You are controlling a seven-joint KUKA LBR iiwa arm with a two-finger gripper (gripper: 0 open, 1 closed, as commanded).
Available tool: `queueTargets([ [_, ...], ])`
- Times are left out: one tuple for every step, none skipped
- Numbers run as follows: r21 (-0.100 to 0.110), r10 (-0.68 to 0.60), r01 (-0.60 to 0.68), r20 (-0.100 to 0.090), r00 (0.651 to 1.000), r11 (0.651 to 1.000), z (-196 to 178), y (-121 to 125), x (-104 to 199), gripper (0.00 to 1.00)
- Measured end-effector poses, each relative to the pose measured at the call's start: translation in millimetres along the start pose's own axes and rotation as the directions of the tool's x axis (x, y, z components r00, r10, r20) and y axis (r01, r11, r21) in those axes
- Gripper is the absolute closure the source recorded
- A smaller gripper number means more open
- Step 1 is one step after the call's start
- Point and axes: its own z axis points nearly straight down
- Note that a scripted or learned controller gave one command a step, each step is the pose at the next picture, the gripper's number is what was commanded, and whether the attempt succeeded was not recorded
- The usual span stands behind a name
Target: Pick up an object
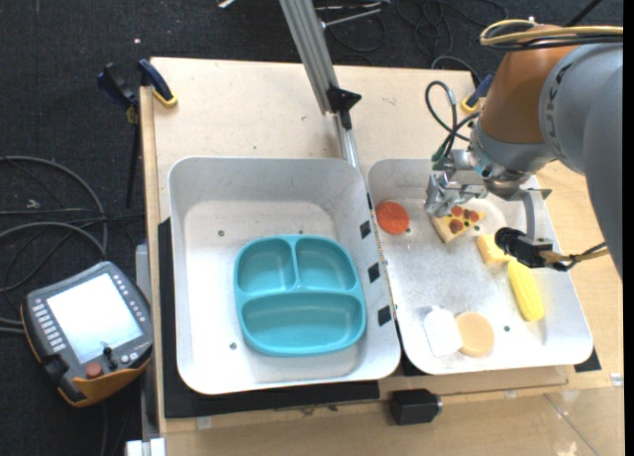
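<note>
My gripper [446, 196] hangs low over the back of the right bin [555, 340], at the end of the grey arm with its orange band [520, 97]. Directly under and just in front of it lies a small toy pizza slice [458, 225], tan with red and yellow spots. To the gripper's left sits an orange round piece [393, 216], apart from it. A short yellow piece [489, 249] and a longer yellow banana-like toy [526, 291] lie to the right of the slice. A white lump [439, 330] and a tan disc [476, 334] rest side by side at the bin's front.
The left bin [198, 196] holds a blue divided plate [296, 293]. A slanted metal pole [307, 28] rises behind the bins' shared wall. A black cable end [517, 243] hangs off the arm above the yellow piece. A teach pendant [84, 330] lies on the floor at left.
</note>
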Motion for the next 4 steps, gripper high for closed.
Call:
queueTargets([
  [-0.001, 0.001, -0.001, 0.001, 1.000, 1.000, -51, 0, -10, 1.00],
  [-0.002, -0.001, 0.001, 0.000, 1.000, 1.000, -104, 2, -10, 1.00],
  [0.006, -0.006, 0.006, -0.002, 1.000, 1.000, -108, -24, 35, 1.00],
  [0.008, -0.007, 0.007, -0.003, 1.000, 1.000, -90, -45, 88, 1.00],
])
